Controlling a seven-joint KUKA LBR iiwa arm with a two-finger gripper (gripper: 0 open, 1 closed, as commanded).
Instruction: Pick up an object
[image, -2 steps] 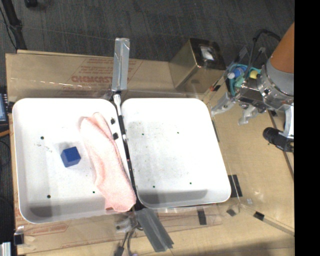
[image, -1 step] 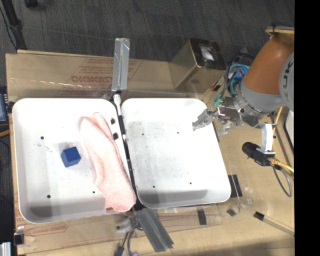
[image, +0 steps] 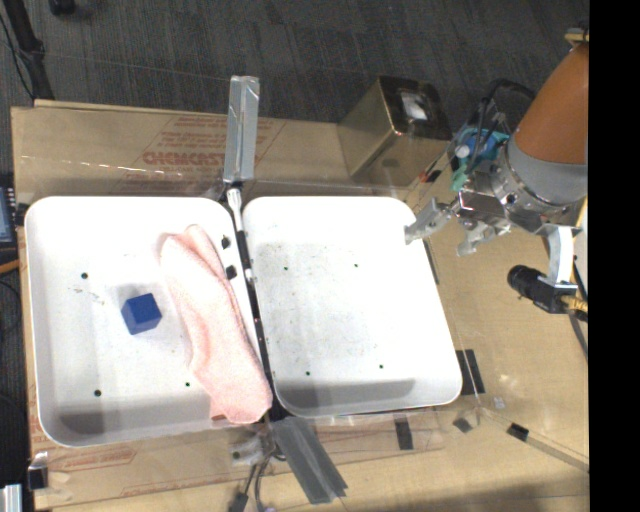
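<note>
Progress: I judge we're at the very start; nothing is lifted, and both candidate things lie in the left bin (image: 60, 225).
Done: nothing I can confirm from here beyond the arm (image: 556, 110) hanging over the right side of the worktop (image: 500, 340).
Left: reach across to the left bin, come down on a thing, close, lift. All of it, by my reckoning.
Pincer: I see the pincer (image: 450, 228) just off the far right corner of the right bin (image: 345, 300), above the rim area, with two pale fingers spread apart. Nothing sits between them, and they touch nothing that I can make out.
Blue cube (image: 142, 312): sitting flat on the floor of the left bin, left of the cloth, apart from it.
Pink cloth (image: 212, 320): a long rumpled strip along the right wall of the left bin, running from mid-bin to the near edge, draped against the divider.
Gap: pincer and targets are well apart, a whole bin between them.
My pick: I'd go for the cube; it stands clear, though the cloth is the bigger target.
</note>
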